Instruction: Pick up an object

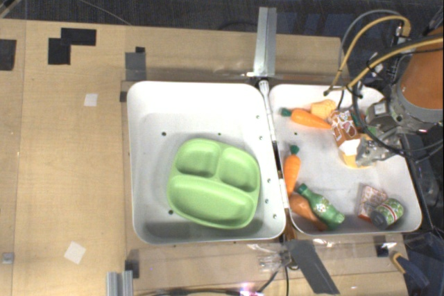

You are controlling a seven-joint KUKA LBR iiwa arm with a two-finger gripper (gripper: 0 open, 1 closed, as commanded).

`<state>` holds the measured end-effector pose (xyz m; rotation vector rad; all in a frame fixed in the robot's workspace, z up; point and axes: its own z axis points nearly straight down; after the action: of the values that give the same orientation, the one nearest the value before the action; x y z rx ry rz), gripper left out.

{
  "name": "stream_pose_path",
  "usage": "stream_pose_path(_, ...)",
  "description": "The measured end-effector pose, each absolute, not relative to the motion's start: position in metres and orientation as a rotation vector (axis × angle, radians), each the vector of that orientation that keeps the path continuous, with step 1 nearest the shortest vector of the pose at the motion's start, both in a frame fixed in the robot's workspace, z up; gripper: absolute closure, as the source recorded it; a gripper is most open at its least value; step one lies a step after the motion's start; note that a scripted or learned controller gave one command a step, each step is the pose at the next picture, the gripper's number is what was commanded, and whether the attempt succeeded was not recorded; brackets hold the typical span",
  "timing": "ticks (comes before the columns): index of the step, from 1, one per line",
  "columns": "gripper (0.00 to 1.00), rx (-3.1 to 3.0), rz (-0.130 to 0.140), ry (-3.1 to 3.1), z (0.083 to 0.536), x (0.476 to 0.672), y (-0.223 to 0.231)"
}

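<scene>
Nearest the camera, in the right bin (416, 215), a green bottle (320, 205) lies tilted across a brown toy sausage (305, 210), with a small green can (387, 213) and a red-and-white packet (370, 198) to their right. Just beyond, an upright carrot (292, 172) rests beside the dividing wall. In the left bin (142, 149) sits a green three-compartment plate (214, 181). Farther back, the gripper (366, 151) hovers low over a yellow object (349, 153); whether it is open or closed cannot be told. Beyond lie a brown patterned packet (341, 125), another carrot (309, 119) and an orange piece (323, 108). The wooden worktop (62, 177) spreads left.
</scene>
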<state>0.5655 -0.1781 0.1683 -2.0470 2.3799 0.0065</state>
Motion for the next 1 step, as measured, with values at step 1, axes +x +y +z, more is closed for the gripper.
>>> stream_pose_path(1, 1.00, -1.852, 0.000, 2.527, 0.2164, 0.6044, -0.0966)
